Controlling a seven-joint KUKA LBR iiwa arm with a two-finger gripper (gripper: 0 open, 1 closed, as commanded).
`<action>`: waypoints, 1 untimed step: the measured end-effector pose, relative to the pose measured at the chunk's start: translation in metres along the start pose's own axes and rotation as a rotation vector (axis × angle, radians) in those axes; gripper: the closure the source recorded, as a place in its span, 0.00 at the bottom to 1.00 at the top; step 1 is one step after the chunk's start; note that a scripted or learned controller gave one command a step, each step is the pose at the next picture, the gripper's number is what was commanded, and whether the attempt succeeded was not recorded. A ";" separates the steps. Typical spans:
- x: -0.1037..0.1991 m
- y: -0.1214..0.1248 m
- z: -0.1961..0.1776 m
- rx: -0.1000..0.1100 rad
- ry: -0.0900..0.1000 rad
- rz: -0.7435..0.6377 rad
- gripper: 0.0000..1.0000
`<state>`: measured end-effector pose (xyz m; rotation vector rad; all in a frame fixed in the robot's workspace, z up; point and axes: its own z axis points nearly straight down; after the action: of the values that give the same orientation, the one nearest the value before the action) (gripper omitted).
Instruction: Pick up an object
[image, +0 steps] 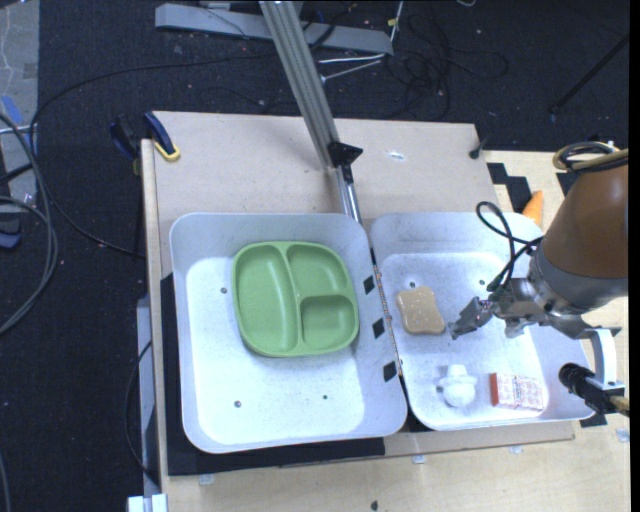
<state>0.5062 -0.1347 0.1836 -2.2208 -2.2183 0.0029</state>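
In the right bin (430, 240) lie a tan slice of bread-like food (421, 311), a small white object (458, 386) and a red and white packet (517, 392). My gripper (464, 322) hangs low over the bin, just right of the tan slice, with its dark fingertips pointing left toward it. Nothing shows between them. The arm comes in from the right, its orange band (595, 225) above the wrist.
The left bin (200, 400) holds a green divided plate (296, 298). A metal pole (310, 85) slants down to the seam between the bins. Black cables loop beside the wrist. Bare wooden bench (250, 150) lies behind the bins.
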 end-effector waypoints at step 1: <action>0.006 0.002 0.063 0.002 0.001 0.000 0.00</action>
<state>0.5076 -0.1289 0.1209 -2.2187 -2.2172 0.0041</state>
